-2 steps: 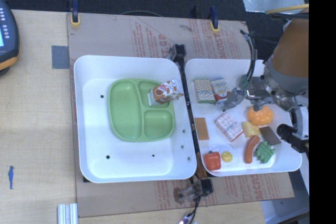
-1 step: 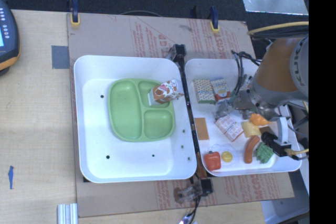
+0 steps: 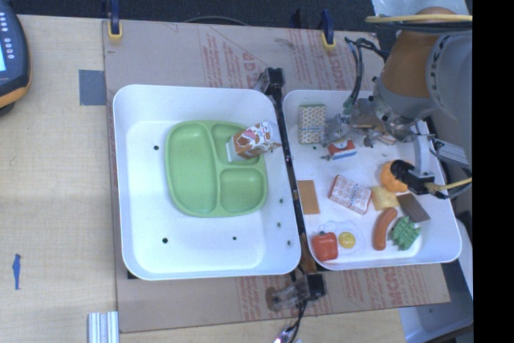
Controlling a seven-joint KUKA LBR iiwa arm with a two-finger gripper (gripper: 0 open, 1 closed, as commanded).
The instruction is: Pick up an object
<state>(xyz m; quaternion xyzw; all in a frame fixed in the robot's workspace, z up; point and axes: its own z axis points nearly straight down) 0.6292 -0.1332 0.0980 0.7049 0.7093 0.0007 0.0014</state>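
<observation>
and here we are above the bench, two white bins side by side. the left bin [image 3: 136, 173] carries a green divided plate [image 3: 213, 169], and a small carton with a red and white print [image 3: 254, 139] lies tipped on that plate's far right corner, touching its rim.

over to the right bin [image 3: 446, 249], where the goods are crowded. at the far left corner, a pale checked packet [image 3: 312, 123]. just right of it, a small red and white box [image 3: 343, 149]. towards the middle, a pink patterned packet [image 3: 350, 193], with a flat brown card [image 3: 307, 196] by the left wall. along the near side: a red pepper [image 3: 324, 246], a little yellow piece [image 3: 347, 238], a sausage [image 3: 384, 227] and a green leafy piece [image 3: 405, 234]. an orange fruit [image 3: 393, 176] sits by the right wall, a dark brown slab [image 3: 414, 207] just near of it.

the arm [image 3: 426, 60] comes in from the right, orange band showing, and the gripper [image 3: 353, 127] hangs over the far part of the right bin, right above the red and white box. how its tool is set, wide or narrow, i cannot tell: cables and wrist clutter hide it.
</observation>
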